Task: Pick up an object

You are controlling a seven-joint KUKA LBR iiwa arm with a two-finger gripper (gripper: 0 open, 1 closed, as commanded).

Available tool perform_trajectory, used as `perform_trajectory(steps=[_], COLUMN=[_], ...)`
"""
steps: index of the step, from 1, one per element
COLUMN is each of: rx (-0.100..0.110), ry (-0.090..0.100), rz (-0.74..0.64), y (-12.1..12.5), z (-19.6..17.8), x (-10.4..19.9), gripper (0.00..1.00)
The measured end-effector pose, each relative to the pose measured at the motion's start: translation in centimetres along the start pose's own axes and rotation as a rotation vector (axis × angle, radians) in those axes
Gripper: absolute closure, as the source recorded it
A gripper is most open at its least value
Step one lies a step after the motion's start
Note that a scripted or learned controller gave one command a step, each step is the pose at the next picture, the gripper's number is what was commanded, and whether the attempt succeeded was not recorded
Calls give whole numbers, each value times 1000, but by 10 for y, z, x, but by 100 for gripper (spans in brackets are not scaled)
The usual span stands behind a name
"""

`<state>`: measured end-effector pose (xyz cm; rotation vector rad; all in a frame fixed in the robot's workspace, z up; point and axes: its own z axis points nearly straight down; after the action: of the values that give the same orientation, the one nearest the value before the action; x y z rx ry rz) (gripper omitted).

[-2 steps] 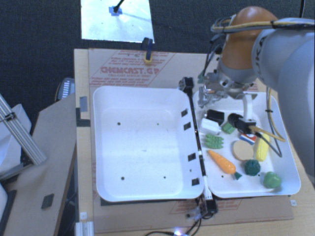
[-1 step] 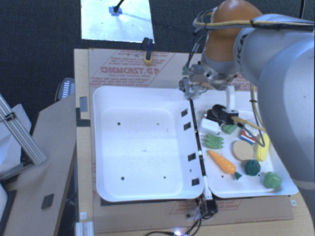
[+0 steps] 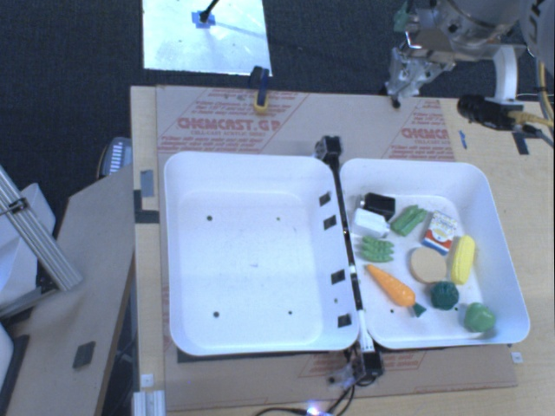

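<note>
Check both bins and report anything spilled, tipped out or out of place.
Nothing stands out. All the toy foods, among them the carrot, corn and broccoli, lie inside the right bin. None hangs over a rim. The gripper is above the bench, behind the bins.

A single camera is mounted above the bench (image 3: 104, 232), tilted so the scene is viewed at a slant rather than straight down. Both white bins are framed pretty much whole: the left bin (image 3: 186, 258) takes the middle, the right bin (image 3: 494, 232) sits toward the right side. Dark floor (image 3: 69, 42) is seen across the top, so the far end is included too. It's a mid-distance shot; the arm (image 3: 473, 16) is cropped at the upper right.
</note>
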<state>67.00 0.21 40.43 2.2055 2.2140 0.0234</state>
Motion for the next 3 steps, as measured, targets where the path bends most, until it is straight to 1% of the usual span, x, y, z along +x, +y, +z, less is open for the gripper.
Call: perform_trajectory(steps=[1, 2, 3], rx=[39, 20, 2], ry=[1, 0, 0], rz=[5, 0, 0], y=[-47, -5, -26], z=[169, 223, 20], x=[-15, -19, -31], gripper=[100, 100, 100])
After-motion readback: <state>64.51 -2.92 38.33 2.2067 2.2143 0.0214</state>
